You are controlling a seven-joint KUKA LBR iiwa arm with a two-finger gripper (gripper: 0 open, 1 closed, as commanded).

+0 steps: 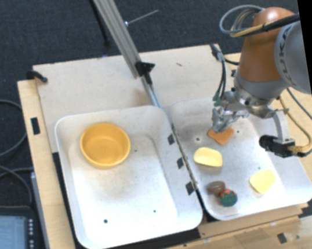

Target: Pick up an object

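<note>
My gripper [221, 123] hangs low over the right bin [289, 188], near its far middle, directly above an orange flat piece [223, 136]. The fingertips come down to that piece's top edge; whether they touch it cannot be told. A pale yellow rounded block [207, 157] lies just in front and to the left. Another yellow piece [262, 181] rests at the near right. A brown lump [215, 187] and a green and red item [228, 197] lie together at the near left of this bin.
The left bin [129, 213] holds a yellow bowl [105, 144] at its far left. A metal post [121, 32] rises slantwise behind the bins. A black cable clip [277, 146] hangs off the arm over the right bin.
</note>
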